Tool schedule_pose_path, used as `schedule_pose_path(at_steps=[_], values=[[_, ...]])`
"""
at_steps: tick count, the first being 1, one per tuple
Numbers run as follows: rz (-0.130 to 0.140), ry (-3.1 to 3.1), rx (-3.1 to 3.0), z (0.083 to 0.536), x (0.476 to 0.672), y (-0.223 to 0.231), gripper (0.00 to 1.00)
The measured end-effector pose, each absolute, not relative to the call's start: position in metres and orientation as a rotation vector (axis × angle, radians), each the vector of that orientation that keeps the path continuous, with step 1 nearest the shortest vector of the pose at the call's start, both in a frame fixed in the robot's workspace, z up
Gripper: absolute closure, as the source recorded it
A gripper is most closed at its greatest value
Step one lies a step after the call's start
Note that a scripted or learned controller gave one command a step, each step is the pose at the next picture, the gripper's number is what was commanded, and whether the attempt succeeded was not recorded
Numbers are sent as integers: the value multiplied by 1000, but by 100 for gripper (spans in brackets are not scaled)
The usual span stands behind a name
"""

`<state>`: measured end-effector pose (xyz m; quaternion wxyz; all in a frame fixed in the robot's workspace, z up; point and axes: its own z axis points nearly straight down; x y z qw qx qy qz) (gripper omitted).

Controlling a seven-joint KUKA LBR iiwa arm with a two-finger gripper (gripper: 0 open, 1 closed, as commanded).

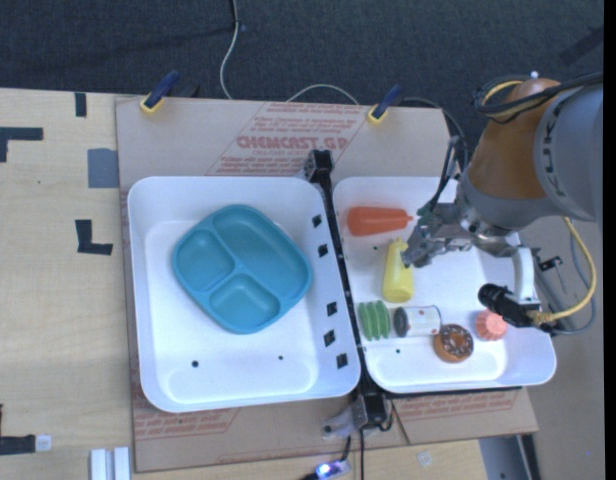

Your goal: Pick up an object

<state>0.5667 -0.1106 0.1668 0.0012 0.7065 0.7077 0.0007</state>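
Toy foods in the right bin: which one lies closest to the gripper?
The yellow piece. It lies right beside the gripper, just under its tip. The orange carrot, green piece and chocolate donut all lie farther off.

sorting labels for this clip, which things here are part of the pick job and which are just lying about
In play: gripper; yellow piece under it; carrot; green item; donut; pink item.
Lying about: blue divided plate in the left bin; clamps.

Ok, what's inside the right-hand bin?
In the right bin: an orange carrot, yellow piece, green piece, donut, pink item. The arm covers its far corner.
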Motion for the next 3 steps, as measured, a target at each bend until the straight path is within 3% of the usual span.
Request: schedule_pose_path(at_steps=[1, 2, 3], values=[[5, 2220, 2216, 230, 569, -108, 100], [0, 2223, 2220, 241, 569, -108, 100], [-1, 2230, 2217, 230, 568, -55, 100]])
